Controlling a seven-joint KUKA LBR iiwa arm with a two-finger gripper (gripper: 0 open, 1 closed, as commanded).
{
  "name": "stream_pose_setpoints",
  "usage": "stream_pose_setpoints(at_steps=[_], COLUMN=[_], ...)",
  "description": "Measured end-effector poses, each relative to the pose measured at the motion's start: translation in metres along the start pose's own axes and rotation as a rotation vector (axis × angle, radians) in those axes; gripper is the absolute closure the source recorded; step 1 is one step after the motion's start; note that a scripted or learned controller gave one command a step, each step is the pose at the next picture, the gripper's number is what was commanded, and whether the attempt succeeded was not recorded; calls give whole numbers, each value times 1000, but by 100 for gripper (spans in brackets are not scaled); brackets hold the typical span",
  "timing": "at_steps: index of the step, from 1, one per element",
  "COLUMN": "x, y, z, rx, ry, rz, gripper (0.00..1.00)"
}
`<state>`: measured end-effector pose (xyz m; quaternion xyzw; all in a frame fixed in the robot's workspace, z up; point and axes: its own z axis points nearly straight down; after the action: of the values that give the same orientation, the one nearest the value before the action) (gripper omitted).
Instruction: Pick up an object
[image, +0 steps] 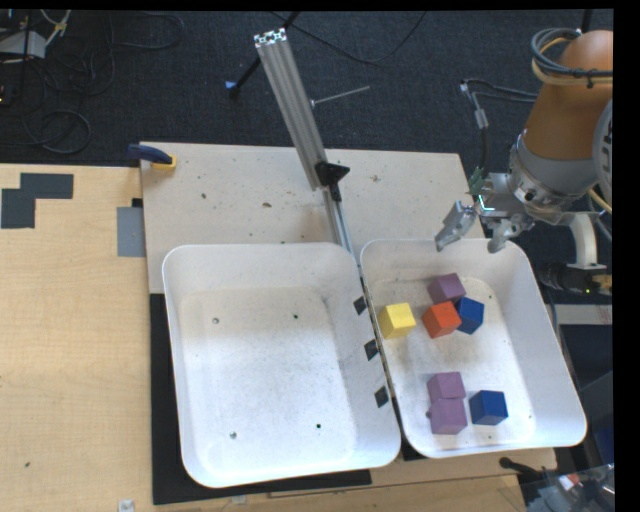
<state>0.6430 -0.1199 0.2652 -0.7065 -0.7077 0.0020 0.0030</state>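
1. Near edge of right bin (560, 420): blue cube (488, 406) beside two stacked-looking purple cubes (447, 402); crowded, poor pick.
2. Mid bin: yellow cube (398, 318) stands apart by the left wall, the easiest target. Orange cube (441, 319) touches its neighbours.
3. Far edge: gripper (477, 232) hovers above the rim, fingers spread, empty. Centre over yellow, descend straight, then close.

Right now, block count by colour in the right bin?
Purple cube-shaped blocks: 3
Blue cube-shaped blocks: 2
Orange cube-shaped block: 1
Yellow cube-shaped block: 1
Total: 7, all in the shallow white right bin.
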Motion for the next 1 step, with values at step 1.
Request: stream_pose_setpoints(at_steps=[1], x=[0], y=[1], z=[-2], rx=[-4], ry=[-1], rz=[-1], gripper=[0])
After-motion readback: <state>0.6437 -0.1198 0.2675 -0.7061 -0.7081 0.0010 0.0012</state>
